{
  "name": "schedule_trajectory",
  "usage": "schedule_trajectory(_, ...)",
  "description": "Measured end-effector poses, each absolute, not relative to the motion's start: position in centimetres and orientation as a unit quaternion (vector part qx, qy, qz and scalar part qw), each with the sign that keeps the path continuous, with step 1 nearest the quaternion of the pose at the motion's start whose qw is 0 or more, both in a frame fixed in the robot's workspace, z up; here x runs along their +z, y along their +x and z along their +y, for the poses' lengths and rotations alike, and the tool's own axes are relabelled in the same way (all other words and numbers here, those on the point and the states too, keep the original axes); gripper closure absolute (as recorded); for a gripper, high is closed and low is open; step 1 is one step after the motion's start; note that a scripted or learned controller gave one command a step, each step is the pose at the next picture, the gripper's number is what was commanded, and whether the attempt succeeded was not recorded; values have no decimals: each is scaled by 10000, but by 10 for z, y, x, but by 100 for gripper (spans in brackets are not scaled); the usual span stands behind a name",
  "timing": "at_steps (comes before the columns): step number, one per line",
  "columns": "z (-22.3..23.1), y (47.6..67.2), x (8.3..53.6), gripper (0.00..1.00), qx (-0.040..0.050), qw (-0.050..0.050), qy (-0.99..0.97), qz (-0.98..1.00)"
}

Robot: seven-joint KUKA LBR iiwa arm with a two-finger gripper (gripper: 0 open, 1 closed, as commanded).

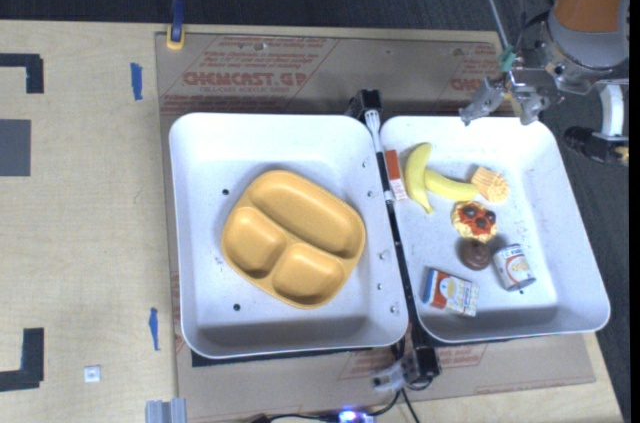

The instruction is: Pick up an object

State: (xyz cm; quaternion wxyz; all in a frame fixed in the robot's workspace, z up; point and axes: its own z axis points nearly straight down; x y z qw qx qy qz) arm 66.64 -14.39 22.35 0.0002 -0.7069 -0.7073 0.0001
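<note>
Gripper point(503, 98) hangs over the far rim of the right bin point(570, 211), nothing between its fingers; open or closed, can't tell. In that bin: banana point(425, 179), cracker point(489, 183) beside it, small tart point(474, 220), brown round piece point(476, 255), small can point(514, 267), carton point(448, 291) near the front. Left bin point(200, 211) holds a yellow divided tray point(292, 237).

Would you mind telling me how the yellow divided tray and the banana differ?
The yellow divided tray lies in the left bin; the banana lies in the right bin. The tray is far larger and has three compartments; the banana is slim and curved. The tray is a duller mustard yellow, the banana brighter. Both are yellow.
</note>
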Motion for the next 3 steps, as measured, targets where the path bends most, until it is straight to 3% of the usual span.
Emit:
schedule_trajectory(1,-109,656,112,0,-42,-46,-7066,-7076)
schedule_trajectory(2,-107,610,86,0,-7,-25,-7073,-7069)
schedule_trajectory(3,-108,611,98,100,-15,-52,-7077,-7064)
